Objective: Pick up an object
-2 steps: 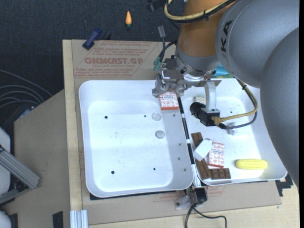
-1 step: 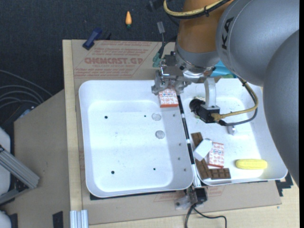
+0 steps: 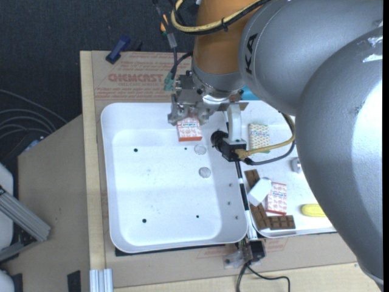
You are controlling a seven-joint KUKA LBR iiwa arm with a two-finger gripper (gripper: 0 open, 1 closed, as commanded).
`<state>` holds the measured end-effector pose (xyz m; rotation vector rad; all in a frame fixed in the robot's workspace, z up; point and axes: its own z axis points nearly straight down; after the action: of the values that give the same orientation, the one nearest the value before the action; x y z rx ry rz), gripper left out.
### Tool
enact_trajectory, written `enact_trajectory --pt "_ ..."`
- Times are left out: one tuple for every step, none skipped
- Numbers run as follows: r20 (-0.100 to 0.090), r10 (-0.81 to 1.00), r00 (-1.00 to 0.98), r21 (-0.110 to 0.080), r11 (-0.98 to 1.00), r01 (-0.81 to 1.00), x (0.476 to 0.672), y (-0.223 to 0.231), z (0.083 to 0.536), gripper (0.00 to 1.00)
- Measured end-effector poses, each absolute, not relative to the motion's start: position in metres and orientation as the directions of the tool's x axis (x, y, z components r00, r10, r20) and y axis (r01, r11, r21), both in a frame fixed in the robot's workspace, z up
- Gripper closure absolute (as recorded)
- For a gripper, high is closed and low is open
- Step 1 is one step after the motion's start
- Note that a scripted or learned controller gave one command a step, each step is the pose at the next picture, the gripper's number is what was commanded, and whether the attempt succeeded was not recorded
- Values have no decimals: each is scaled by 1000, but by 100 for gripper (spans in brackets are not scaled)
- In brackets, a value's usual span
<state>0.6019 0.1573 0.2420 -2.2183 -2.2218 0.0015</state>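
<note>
My gripper (image 3: 187, 119) hangs over the far edge of the left white bin (image 3: 121, 181), below the orange wrist band. A small red-and-white box (image 3: 189, 130) sits between the fingertips, its top edge tucked under them. The gripper is shut on it. The box hangs over the bin's floor near the back wall. The big grey arm hides much of the right bin (image 3: 316, 229).
The right bin holds a pale dotted box (image 3: 259, 136), a second red-and-white box (image 3: 276, 198), a white piece (image 3: 259, 189), a brown chocolate bar (image 3: 275, 222) and a yellow item (image 3: 312, 210). A blue object (image 3: 118, 49) lies on the bench beyond the bins.
</note>
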Motion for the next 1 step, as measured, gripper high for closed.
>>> enact_trajectory --pt "0 1000 -2 -2 2 1000 580 166 265 100"
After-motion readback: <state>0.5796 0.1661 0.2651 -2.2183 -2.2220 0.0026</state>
